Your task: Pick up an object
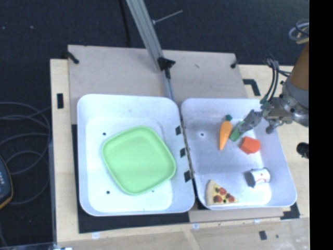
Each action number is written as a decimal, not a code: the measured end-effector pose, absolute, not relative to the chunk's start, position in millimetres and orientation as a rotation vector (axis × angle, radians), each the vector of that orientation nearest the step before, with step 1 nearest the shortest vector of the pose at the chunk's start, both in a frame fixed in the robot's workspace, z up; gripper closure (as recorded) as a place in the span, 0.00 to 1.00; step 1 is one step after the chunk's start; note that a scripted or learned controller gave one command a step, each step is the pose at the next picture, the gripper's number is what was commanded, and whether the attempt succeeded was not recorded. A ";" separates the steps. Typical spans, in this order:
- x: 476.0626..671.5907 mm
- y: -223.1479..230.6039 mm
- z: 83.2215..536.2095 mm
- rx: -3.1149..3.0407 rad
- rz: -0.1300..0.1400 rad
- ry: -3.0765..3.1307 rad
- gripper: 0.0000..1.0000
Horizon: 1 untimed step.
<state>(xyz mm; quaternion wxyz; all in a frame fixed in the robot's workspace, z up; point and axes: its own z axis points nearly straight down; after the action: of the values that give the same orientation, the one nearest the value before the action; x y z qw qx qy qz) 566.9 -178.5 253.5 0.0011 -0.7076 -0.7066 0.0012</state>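
Note:
The right bin holds an orange carrot, a small green piece right beside it, a red-orange block, a white and grey cylinder and a pizza slice toy. My gripper hangs over the bin's upper right part, just above the red-orange block and to the right of the carrot. Its fingers stand apart, open, with nothing between them. The left finger reaches toward the green piece.
The left bin bears a light green square plate. A metal bar slants down to the seam between the bins. Cables lie off the bench at the left.

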 end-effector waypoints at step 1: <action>564.6 -173.9 210.2 -2.220 0.003 -2.219 0.00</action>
<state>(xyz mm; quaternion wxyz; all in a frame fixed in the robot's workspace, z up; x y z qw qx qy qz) 564.6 -173.9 210.2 0.0012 -0.7073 -0.7069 0.0011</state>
